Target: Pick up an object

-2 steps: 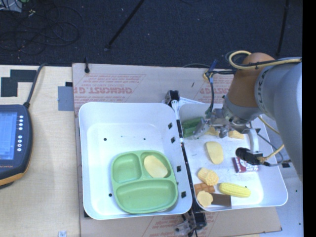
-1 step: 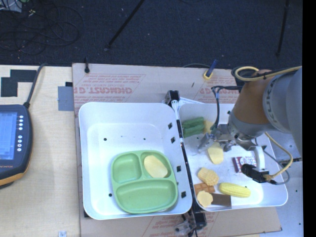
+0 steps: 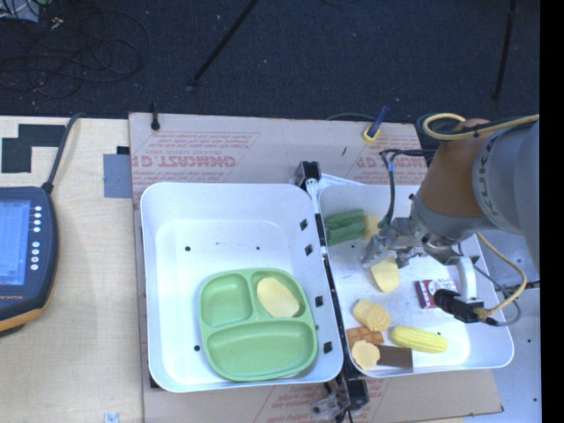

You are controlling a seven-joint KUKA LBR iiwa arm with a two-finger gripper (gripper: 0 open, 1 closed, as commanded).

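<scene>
Nearest in the right bin (image 3: 493,355) lay a corn cob (image 3: 419,338), a brown block (image 3: 394,356) and small yellow pieces; none was lifted. Farther in, the gripper (image 3: 385,252) hung low just above a pale yellow piece (image 3: 385,277), its likely target; I could not tell its state. A green block (image 3: 345,226) sat beyond. The pick looked unfinished.

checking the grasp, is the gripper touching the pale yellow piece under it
Cannot tell. In the camera view the gripper sits right above the yellow piece, but the slant shows neither contact nor gap plainly.
</scene>
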